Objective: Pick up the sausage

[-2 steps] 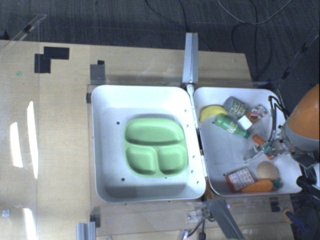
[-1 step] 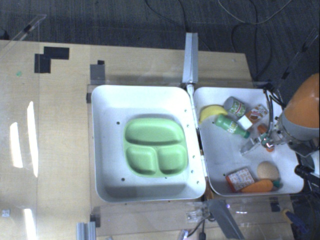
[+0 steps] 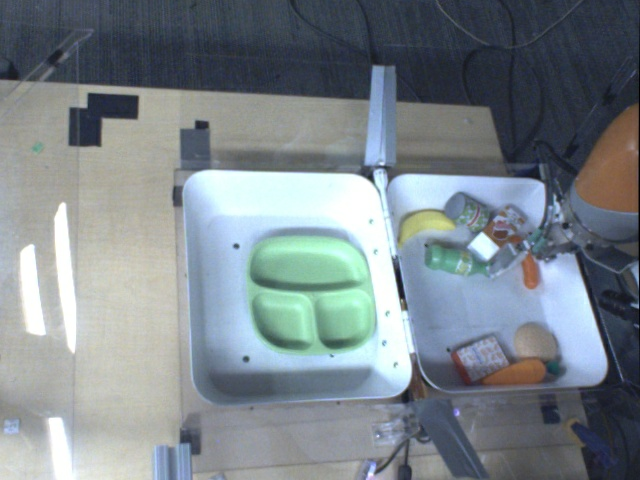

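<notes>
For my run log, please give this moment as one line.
arm: over right bin | gripper: near sausage | grasp: cannot tell

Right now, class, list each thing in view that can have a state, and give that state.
Green tray: upright in the left bin, compartments bare.
Green bottle: lying on its side, right bin.
Can: tipped over.
Sausage: lying loose in the right bin.
Carrot: lying flat.
End effector: low beside the sausage.
</notes>
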Robot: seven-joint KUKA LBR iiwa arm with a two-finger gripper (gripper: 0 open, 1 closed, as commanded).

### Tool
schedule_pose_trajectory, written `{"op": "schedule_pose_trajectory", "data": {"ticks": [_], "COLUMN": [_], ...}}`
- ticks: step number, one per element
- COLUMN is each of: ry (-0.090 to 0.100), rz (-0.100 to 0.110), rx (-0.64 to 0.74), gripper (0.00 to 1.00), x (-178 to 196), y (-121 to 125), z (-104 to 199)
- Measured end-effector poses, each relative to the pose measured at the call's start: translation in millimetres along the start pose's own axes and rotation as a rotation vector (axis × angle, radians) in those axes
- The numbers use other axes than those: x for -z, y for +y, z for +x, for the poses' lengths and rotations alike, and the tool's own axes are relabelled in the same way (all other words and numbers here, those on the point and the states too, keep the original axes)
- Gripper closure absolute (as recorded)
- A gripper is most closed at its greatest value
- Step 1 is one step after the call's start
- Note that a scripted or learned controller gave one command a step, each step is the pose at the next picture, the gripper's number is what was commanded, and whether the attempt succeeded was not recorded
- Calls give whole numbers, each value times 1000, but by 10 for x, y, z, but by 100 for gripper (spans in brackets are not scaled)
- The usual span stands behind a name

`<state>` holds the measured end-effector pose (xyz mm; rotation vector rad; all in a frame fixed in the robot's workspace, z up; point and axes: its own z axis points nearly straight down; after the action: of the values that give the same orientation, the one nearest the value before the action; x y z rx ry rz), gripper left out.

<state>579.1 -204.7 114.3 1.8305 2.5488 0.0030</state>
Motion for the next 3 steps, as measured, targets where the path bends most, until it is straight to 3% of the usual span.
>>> {"op": "schedule_pose_trajectory", "data": {"ticks": [1, 2, 3], "ry": [-6, 8, 2], "rz": [-7, -6, -3], "rx": [69, 116, 118], "gripper": [0, 0, 0], "x": [-265, -268, -134], "y": [-134, -56, 349], "z": [230, 90, -82]}}
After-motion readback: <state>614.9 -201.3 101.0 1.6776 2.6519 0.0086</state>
